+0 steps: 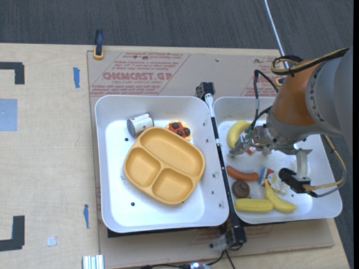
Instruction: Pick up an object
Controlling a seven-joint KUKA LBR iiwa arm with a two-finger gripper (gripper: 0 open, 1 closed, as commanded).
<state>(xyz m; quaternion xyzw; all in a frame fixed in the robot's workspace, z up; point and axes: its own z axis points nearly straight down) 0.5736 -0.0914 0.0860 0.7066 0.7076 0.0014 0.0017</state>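
The right bin [331, 206] holds toy food. The banana [237, 132] at its ten o'clock looks light, stiff and slick; take it across its middle. The gripper [247, 144] hangs just beside it at five o'clock; whether its tool is spread I cannot tell.

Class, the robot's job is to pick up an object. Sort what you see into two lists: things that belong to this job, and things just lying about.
Belongs to the job:
gripper
banana beside the gripper
hot dog
corn cob
right bin

Just lying about:
left bin
yellow divided plate
small can
blue tape marks
bench
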